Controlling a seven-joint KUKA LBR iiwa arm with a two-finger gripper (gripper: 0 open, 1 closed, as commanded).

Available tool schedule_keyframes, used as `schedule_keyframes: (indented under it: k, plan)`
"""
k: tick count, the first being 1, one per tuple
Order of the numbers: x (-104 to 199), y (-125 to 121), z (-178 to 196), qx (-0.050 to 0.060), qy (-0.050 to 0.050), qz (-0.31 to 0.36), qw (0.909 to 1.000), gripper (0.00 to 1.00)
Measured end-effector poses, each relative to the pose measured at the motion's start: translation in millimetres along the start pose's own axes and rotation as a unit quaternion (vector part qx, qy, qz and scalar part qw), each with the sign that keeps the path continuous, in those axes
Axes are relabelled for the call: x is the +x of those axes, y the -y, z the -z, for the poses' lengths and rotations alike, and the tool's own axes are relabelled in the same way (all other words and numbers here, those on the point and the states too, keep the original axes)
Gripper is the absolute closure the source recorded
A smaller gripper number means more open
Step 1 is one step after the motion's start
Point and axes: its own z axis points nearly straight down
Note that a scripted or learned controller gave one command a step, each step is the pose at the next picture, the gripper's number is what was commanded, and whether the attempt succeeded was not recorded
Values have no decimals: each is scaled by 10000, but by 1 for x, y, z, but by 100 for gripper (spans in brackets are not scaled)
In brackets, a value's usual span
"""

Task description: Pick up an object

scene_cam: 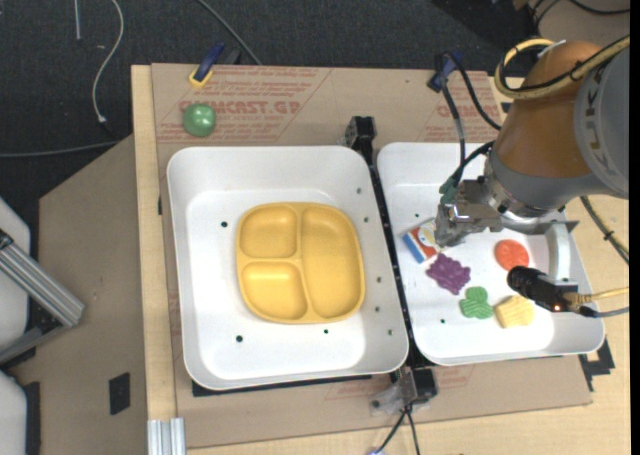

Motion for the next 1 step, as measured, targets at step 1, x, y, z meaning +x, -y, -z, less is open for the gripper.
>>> schedule_keyframes:
  k: [1]
  plan:
    - [60,-8,-1,4,1,-1,10000,100]
